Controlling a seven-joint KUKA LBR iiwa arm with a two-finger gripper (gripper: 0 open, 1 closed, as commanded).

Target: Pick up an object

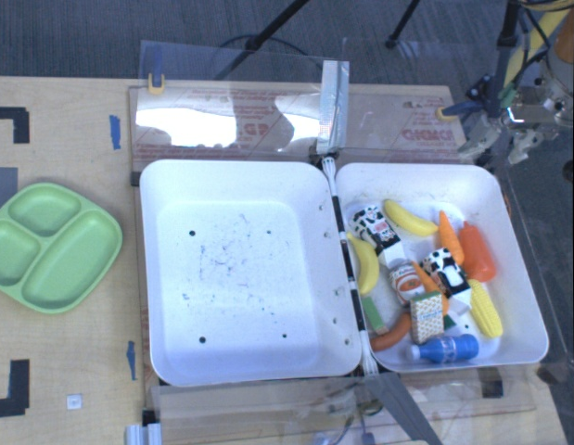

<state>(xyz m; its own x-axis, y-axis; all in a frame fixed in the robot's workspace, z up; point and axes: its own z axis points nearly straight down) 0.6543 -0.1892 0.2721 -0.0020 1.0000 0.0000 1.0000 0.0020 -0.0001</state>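
Note:
The right white bin (520, 269) holds several toy items: two yellow bananas (409, 219) (365, 263), an orange carrot (475, 250), a corn cob (486, 310), a blue bottle (446, 349), a small can (407, 281), a patterned box (427, 318) and two black-and-white cow-print pieces (371, 222) (446, 267). My gripper (502, 146) hangs beyond the bin's far right corner, above the bench edge and apart from every item. Its fingers are spread open with nothing between them.
The left white bin (157, 248) lies beside the right one, with a hinged divider between them. A green sectioned plate (51, 246) rests on the bench at far left. A clear panel (231, 109) stands behind the bins. Tripod legs cross the floor beyond.

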